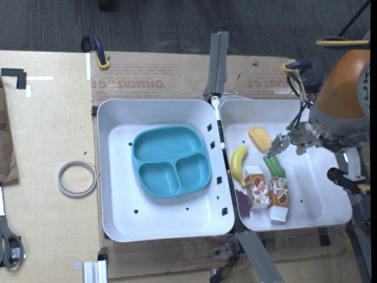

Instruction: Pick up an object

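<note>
A roll of tape (77, 178) lies on the counter (47, 128). The left bin (112, 158) holds a blue divided plate (171, 161). In the right bin (318, 187), a banana (238, 163) lies at 9 o'clock, two cartons (268, 194) at 6, a yellow wedge (260, 138) at 11. The claw (275, 148) hangs over a green object (274, 166); how far it is open, I cannot tell.

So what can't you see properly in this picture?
- Gripper, camera view: too small to tell if its fingers are open or shut, or touching the green thing below.
- Purple thing: mostly tucked under a carton by the bin wall, so its shape is hidden.
- Cartons: print too small to read.
- Scissors: cut off by the left edge.
</note>
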Tool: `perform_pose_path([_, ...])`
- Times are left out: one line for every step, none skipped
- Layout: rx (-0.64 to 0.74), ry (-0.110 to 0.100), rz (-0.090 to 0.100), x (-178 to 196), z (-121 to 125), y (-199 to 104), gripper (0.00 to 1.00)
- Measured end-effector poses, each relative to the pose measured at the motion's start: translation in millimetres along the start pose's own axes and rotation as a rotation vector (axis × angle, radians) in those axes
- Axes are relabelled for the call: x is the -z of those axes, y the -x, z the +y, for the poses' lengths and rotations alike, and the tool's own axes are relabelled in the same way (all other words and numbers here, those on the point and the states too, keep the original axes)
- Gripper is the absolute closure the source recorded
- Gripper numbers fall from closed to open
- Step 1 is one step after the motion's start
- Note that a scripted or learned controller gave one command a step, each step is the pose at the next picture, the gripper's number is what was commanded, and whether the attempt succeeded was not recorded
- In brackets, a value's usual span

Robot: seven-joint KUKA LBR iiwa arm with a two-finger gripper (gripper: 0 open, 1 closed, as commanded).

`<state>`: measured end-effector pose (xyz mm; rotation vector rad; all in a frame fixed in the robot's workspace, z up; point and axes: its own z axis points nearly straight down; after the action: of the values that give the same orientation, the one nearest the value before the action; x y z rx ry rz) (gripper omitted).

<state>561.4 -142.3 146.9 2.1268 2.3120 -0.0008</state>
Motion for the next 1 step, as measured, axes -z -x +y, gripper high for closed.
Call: perform_pose_path([-0.011, -0.001, 0.0, -55.7, 3.4, 11.1, 0.0])
